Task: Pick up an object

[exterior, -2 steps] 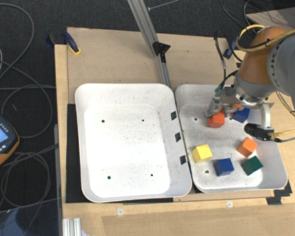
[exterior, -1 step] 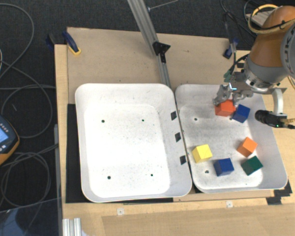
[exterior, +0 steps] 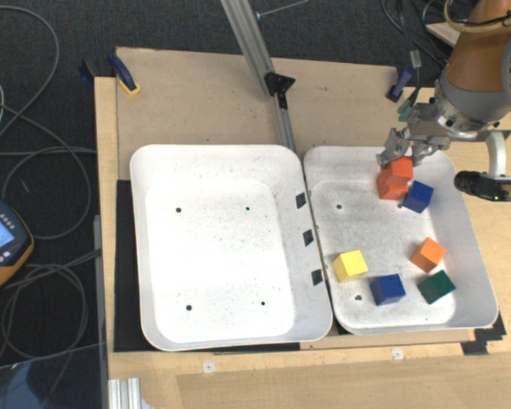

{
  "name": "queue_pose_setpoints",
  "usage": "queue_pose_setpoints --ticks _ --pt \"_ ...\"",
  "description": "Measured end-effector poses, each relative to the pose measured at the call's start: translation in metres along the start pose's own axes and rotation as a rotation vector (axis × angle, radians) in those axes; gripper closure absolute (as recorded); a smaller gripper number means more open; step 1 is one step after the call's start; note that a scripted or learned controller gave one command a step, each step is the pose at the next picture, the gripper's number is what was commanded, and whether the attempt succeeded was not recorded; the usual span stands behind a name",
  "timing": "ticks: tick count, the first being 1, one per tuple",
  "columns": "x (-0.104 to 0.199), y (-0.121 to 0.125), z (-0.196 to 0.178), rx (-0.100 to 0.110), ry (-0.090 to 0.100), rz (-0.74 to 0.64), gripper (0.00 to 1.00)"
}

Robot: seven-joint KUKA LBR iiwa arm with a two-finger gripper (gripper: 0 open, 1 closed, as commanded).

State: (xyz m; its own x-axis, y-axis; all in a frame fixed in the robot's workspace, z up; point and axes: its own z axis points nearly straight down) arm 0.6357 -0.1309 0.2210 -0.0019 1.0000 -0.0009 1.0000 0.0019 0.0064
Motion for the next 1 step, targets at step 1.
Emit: queue_pose_setpoints --ticks 1 --pt "0.0003 0.0014 -0.0383 0.001 0.000 0.000 1.00"
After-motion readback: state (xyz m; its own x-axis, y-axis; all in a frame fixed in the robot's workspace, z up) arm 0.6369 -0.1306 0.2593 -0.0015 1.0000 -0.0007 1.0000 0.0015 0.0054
